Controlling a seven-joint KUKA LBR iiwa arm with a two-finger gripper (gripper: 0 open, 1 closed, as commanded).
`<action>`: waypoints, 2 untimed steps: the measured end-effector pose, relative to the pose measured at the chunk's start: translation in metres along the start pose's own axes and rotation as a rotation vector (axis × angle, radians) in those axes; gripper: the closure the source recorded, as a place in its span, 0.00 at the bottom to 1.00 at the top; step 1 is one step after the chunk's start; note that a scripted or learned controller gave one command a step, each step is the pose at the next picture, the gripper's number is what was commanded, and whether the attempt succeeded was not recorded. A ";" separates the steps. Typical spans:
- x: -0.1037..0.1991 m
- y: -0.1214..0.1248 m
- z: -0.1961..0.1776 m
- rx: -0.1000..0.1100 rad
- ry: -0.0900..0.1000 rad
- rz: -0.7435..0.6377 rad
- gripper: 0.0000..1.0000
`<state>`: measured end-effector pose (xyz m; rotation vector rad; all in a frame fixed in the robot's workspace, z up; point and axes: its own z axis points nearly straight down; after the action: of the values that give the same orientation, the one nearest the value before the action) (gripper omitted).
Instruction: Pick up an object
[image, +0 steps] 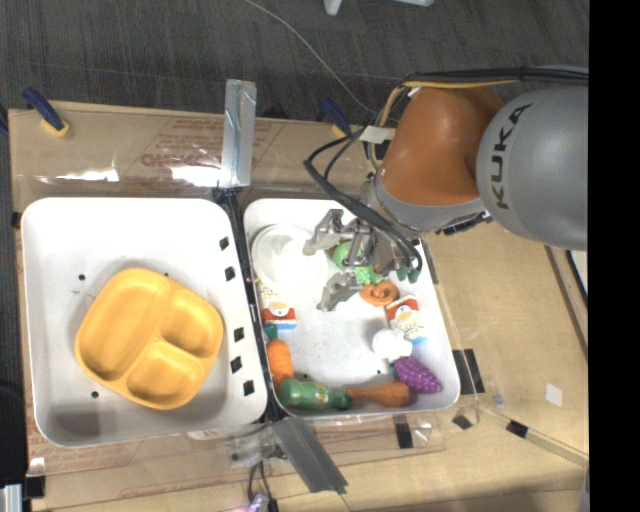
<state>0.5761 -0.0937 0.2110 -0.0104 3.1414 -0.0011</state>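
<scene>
Gripper (336, 262) hangs spread wide over the right bin (440, 330), a green toy (360, 262) between its fingers, though contact is unclear. Toys line the bin's lower edge: carrot (279, 359), grapes (419, 375), drumstick (380, 394). Yellow tray (150, 337) lies in the left bin (45, 240).

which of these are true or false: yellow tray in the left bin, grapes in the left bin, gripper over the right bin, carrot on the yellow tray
1. The yellow tray lies in the left bin. True.
2. The grapes are in the left bin. False: they lie in the right bin, near its lower right corner.
3. The gripper is over the right bin. True.
4. The carrot sits on the yellow tray. False: it lies in the right bin, by its left wall.
</scene>
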 end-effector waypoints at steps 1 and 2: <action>0.005 -0.054 0.101 -0.002 0.008 -0.027 0.00; 0.041 -0.116 0.118 0.000 -0.002 0.066 0.00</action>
<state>0.5354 -0.2104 0.0933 0.0927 3.1381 -0.0008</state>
